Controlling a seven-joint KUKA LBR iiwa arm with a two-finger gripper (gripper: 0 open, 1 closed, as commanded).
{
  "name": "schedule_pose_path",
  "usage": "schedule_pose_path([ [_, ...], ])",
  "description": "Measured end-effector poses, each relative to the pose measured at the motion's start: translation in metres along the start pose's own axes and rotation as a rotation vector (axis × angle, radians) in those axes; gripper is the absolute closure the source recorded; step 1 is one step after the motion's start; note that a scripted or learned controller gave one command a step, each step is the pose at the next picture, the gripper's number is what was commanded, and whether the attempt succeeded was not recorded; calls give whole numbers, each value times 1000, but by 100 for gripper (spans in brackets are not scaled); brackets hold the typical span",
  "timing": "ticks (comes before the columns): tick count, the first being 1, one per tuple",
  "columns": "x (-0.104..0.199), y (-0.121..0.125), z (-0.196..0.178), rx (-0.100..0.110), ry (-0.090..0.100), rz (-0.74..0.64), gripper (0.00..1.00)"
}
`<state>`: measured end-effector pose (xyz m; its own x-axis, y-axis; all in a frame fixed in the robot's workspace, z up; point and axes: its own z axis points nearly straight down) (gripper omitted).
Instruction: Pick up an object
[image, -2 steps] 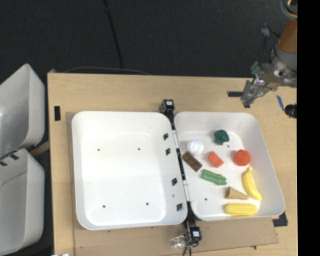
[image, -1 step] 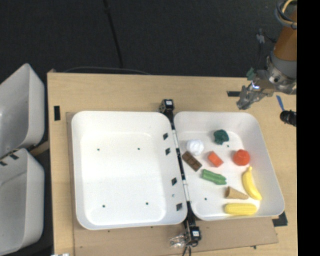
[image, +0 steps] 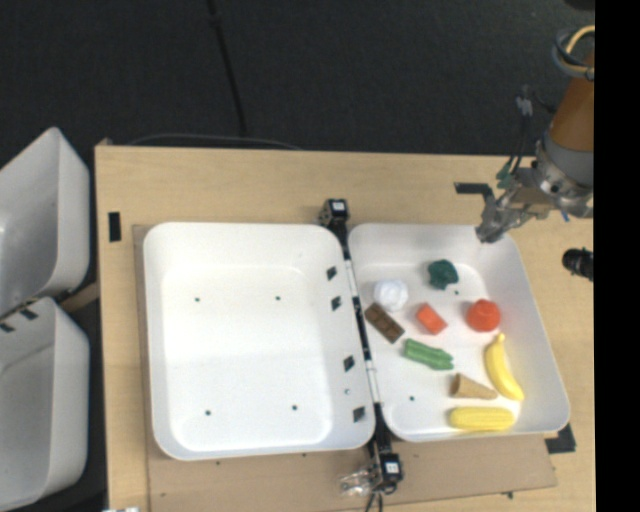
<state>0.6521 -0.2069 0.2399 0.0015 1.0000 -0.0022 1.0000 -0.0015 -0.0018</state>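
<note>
The right bin (image: 520, 270) holds several small toy items: a dark green lump (image: 442, 272), a white ball (image: 391, 294), a brown block (image: 384, 322), an orange block (image: 431, 319), a red round piece (image: 484, 315), a green pickle shape (image: 428, 354), a yellow banana (image: 503, 368), a tan wedge (image: 470, 386) and a yellow oblong piece (image: 482, 418). My gripper (image: 492, 230) hangs over the far right corner of this bin, above and to the right of the dark green lump. Nothing shows in its grasp.
The left bin (image: 240, 340) sits beside the right one, joined along a black-clipped middle seam (image: 352, 320). Both rest on a tan bench (image: 220, 180). White bulky shapes (image: 40, 230) stand off the bench's left edge.
</note>
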Motion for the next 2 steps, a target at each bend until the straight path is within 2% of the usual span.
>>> schedule_pose_path([
  [1, -23, 26, -9, -7, -2, 0, 100],
  [2, -22, 38, -163, -20, -6, -5, 100],
])
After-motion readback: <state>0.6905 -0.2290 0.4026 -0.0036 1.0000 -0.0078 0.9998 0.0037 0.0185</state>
